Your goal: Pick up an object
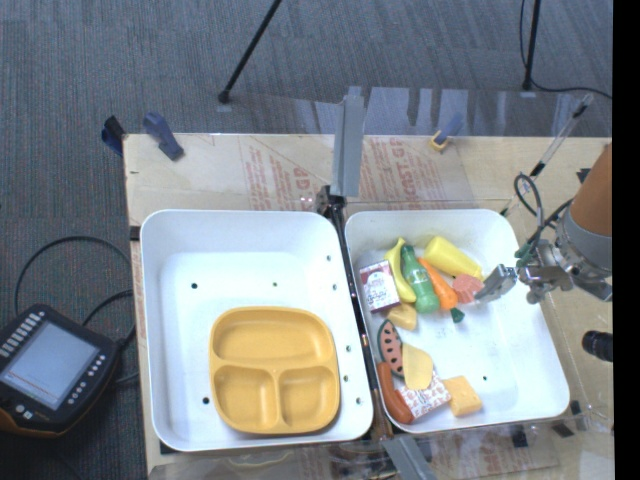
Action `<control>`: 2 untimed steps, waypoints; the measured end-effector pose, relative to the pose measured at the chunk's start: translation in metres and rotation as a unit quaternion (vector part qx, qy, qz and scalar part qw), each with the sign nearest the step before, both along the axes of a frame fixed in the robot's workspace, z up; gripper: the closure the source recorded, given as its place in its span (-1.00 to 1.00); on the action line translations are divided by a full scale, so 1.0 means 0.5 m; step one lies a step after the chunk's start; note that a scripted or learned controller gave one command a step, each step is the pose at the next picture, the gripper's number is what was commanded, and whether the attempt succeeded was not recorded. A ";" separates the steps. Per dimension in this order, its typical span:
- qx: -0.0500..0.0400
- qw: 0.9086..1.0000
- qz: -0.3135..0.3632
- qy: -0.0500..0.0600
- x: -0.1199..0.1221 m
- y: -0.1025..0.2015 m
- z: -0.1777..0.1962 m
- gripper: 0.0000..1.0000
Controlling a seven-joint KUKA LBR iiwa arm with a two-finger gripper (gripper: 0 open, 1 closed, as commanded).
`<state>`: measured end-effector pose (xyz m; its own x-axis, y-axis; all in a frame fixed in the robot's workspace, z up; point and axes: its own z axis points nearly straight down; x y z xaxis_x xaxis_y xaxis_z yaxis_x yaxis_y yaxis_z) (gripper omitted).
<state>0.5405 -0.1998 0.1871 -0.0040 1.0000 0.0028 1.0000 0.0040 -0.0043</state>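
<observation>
Just left of gripper (497, 283), pink toy (467, 287).

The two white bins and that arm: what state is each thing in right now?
Left bin: holds a yellow divided tray, lying flat.
Right bin: holds toy food, piled along its left side.
Green bottle: lying down.
Gripper: low inside the right bin, beside the pile.

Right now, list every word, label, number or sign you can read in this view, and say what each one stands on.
No text can be read with certainty.
Red print on the board behind the bins: large letters, reversed and blurred, unreadable.
Small red-and-white carton in the right bin: label too small to read.
Red patterned packet near that bin's front: print too small.
Handheld pendant screen on the floor: glare, nothing legible.
</observation>
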 end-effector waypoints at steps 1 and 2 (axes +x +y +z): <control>0.001 1.000 -0.026 0.004 0.103 0.049 -0.185 -1.00; -0.001 0.999 0.037 -0.002 0.141 0.063 -0.199 -1.00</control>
<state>0.6111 -0.1685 0.0876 -0.0779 0.9970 -0.0003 0.9970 0.0779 -0.0006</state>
